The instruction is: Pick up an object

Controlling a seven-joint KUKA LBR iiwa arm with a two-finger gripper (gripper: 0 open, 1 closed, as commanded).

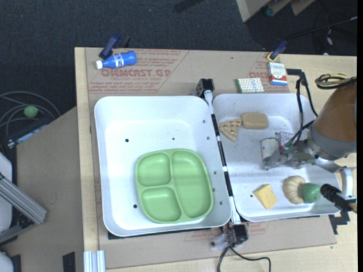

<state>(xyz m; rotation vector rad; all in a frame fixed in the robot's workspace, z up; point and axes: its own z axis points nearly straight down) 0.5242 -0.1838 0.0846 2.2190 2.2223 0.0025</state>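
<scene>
In the right bin (249,103) lie a tan bread-like block (254,120), a waffle-patterned wedge (229,129), a yellow cheese cube (265,196), a croissant (294,188) and a green round piece (311,192). My gripper (270,153) hangs low over the bin's middle, reaching in from the right. It is below the tan block and above the cheese cube, and I see nothing held in it. The arm's orange band (340,115) partly hides the bin's right side.
The left bin (113,123) holds a green divided plate (173,184). On the bench behind the bins lie a blue and white bottle (116,60) and two small boxes (250,85) (277,72). Cables run along the right bin's far right edge.
</scene>
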